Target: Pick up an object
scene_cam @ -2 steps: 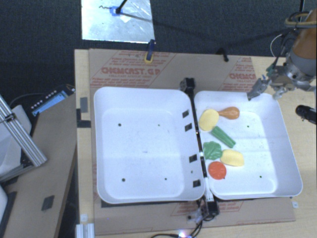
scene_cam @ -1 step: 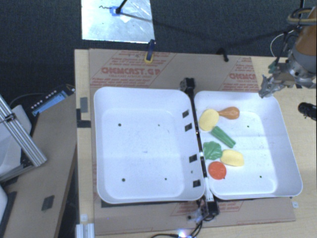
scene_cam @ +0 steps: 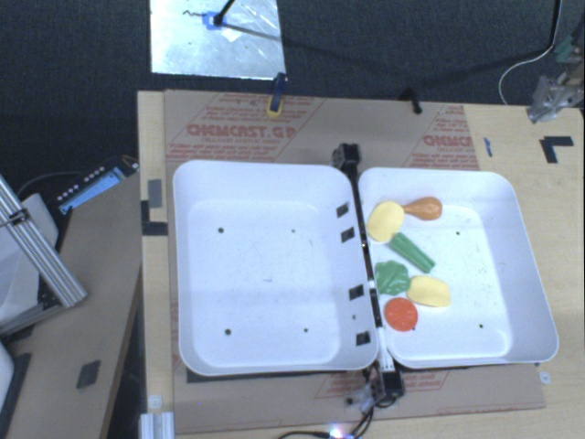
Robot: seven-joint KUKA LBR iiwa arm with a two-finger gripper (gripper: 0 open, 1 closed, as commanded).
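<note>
White plastic forms both shallow bins on the bench. The left bin (scene_cam: 265, 170) and the right bin (scene_cam: 512, 245) sit side by side, touching along a seam that carries small black clips (scene_cam: 347, 235).

Whether the gripper is open or closed, and whether it has hold of anything, cannot be told from this view.

All the small objects lie in the right bin, bunched against its left wall. A pale yellow lump (scene_cam: 385, 219) touches an orange drumstick-shaped piece (scene_cam: 423, 208). Just below them, a long green piece (scene_cam: 411, 251) lies at a slant. Below that, a darker green leafy piece (scene_cam: 391, 276) sits against a yellow piece (scene_cam: 429, 291), and a red round piece (scene_cam: 400, 314) lies just under both. What each toy is meant to be is hard to make out.

Both bins rest on a brown cardboard sheet (scene_cam: 238, 122) printed in red. A yellow and blue clip (scene_cam: 275, 103) stands at its far edge. Beyond the bench, a shiny silver sheet (scene_cam: 217, 26) lies on dark carpet. A metal fitting (scene_cam: 556, 91) at the upper right is cut off by the frame edge, and a white cable (scene_cam: 526, 62) loops beside it. An aluminium rail (scene_cam: 37, 254) at the left edge is likewise cut off.
</note>
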